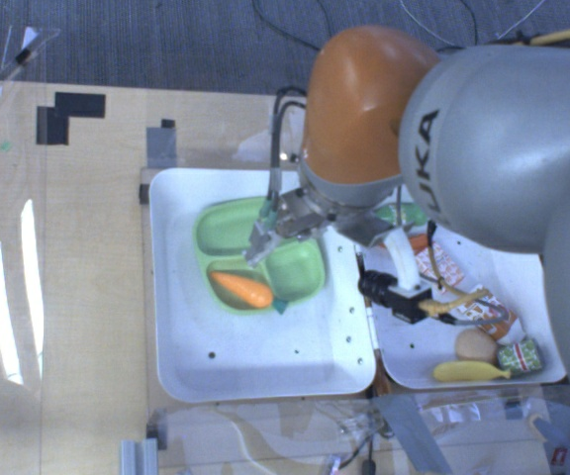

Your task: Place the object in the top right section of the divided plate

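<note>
Over the left white bin [181,354] | gripper [261,245] is poised above the green divided plastic plate [228,228] | fingers' state cannot be told | orange carrot-shaped toy [241,289] is lying in the plate's lower section, not the top right | risk: the carrot could be missed or nudged by a misaligned descent.

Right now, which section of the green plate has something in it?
The lower left section: an orange carrot lies in it. The top left section and the right section hold nothing visible, though the gripper covers part of them.
</note>
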Tool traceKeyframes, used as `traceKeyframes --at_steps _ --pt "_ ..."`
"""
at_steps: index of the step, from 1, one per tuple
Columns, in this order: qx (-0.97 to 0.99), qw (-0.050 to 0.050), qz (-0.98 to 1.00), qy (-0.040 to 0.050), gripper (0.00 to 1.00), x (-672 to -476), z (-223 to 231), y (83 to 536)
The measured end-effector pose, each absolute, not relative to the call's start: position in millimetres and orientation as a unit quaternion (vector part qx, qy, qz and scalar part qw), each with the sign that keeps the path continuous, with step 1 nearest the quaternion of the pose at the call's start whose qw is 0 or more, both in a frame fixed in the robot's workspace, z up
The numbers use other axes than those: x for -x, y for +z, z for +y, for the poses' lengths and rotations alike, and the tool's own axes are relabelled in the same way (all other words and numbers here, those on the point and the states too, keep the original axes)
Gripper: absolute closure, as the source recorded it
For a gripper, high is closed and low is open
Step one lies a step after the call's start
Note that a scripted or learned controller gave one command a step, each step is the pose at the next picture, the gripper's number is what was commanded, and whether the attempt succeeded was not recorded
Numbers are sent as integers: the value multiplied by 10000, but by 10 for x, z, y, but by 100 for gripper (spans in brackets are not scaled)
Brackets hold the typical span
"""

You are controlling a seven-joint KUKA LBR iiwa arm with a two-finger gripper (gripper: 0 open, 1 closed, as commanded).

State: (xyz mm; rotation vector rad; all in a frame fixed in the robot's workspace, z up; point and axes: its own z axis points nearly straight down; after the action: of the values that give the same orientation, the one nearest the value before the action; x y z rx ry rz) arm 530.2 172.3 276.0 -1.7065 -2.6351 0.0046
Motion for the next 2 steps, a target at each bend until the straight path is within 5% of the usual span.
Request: traceKeyframes --at_steps 1,2 --pt "5269 10 -8500 15 0 -5242 1983 2801" --pt "4854 -2 -8743 0 0 -6032 2056 3434"
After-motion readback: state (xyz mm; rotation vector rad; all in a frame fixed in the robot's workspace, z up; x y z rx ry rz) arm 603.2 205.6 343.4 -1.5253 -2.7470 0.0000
